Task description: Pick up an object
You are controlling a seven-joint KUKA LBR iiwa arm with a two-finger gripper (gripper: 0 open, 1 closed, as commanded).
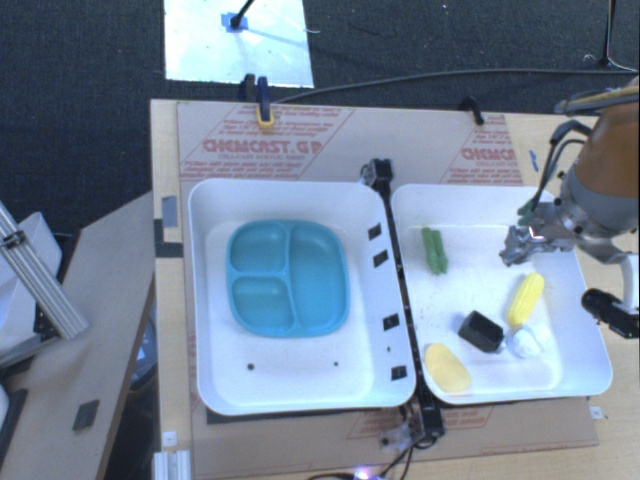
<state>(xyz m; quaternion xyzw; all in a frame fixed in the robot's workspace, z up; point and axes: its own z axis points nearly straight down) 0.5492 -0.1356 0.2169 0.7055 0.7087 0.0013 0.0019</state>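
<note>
1. Pincer of the grey-and-orange arm hangs over the upper right part of the right-hand bin, reaching in from the right; from where I stand it has nothing in its grip, and how far it is parted I cannot tell.
2. Corn cob, yellow and tilted, lies just below the pincer and looks the nearest candidate for a pick, though the program's choice is anyone's guess.
3. White lump sits at the cob's lower end, touching or almost touching it, with a black block just to its left, a crowding that could foul a grasp there.
4. Green bean pod lies apart toward the bin's left side, with free space around it.
5. Yellow lemon-like piece rests near the bin's lower left corner, close to the wall.
6. Left-hand bin holds a blue divided plate, flat and central, seemingly the place for picked things.
7. Worktop carries both bins side by side, their inner walls touching and joined by black clips.
</note>
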